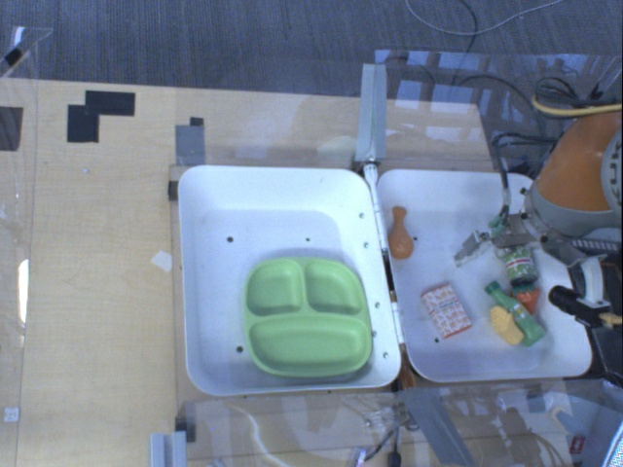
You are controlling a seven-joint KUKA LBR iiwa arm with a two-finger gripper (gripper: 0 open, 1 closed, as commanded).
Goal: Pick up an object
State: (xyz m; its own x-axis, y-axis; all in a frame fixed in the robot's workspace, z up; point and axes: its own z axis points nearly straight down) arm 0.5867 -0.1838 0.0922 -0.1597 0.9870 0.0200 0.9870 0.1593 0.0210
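Glossy green three-compartment plate [309, 317]

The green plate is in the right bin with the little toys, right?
Not quite. The camera view shows the green plate in the left bin, alone. The little toys, like the red box, are in the right bin.

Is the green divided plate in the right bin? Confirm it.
No: the green divided plate lies in the left bin, apart from the right bin.

Grey arm [596, 178] with a rounded orange band, ending in a metal gripper [492, 239]
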